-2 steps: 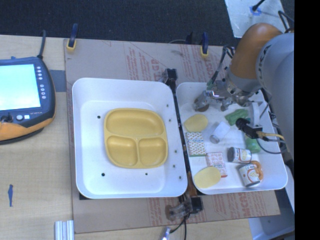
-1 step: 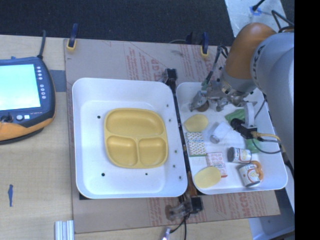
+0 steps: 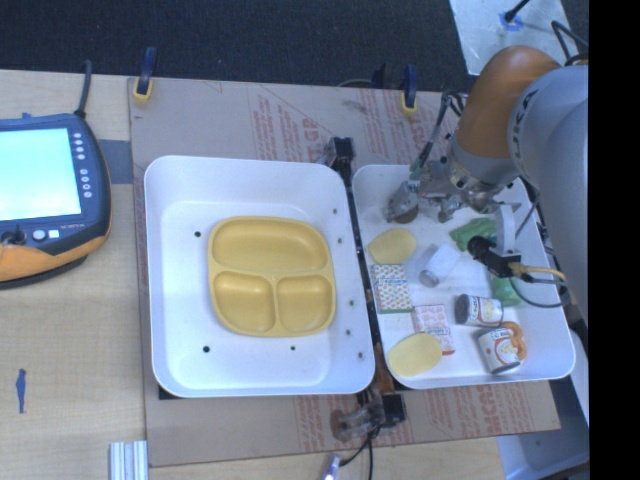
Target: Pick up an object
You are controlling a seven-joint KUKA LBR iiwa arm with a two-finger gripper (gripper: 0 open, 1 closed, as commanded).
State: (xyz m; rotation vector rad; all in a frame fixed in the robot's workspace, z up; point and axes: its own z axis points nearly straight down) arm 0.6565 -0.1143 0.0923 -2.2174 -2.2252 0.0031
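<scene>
Yellow disc (image 3: 392,245), left of claw (image 3: 432,196): likely light, stiff, flat; grip across edges; claw state cannot be told.

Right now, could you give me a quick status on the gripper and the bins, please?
Gripper low at right bin's far-left corner, nothing seen held. Small objects loose there: nearest, yellow disc. Yellow divided tray in left bin.
</scene>
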